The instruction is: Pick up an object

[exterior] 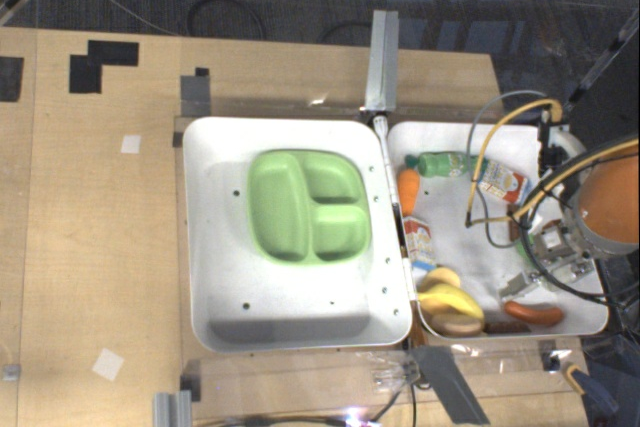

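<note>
Your pincer [522, 283] hovers at the sausage's [534, 315] ten o'clock — grip unreadable, I cannot tell — so take that smooth, probably slippery sausage mid-length.

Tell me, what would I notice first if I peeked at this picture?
Probably the big green divided tray, lying in the left white bin. Next, the right bin, crowded with toy food: an orange carrot, a green bottle and yellow bananas. The grey arm with its orange band comes in from the right, above a sausage.
</note>
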Tool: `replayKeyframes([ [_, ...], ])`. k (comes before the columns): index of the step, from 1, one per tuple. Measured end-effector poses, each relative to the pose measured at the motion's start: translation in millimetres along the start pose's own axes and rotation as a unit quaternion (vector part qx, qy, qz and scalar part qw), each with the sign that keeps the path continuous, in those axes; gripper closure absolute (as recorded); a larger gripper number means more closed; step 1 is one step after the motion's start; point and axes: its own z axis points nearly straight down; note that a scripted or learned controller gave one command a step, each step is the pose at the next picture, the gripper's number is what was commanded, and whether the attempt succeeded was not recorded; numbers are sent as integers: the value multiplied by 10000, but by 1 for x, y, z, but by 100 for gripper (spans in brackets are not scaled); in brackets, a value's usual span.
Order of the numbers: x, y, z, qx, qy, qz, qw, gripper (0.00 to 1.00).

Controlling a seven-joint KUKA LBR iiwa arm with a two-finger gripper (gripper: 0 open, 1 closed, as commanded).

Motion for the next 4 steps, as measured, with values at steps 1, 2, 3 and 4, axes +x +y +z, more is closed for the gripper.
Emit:
replayKeyframes([
  [1,-15,-2,0,-4,15,-1415,9899,0],
  [2,-11,0,1,-22,-35,-3628,9319,0],
  [3,-2,-17,3,-69,-71,-4748,8800,0],
  [4,-38,-21,2,-74,-25,-5586,8294,0],
])
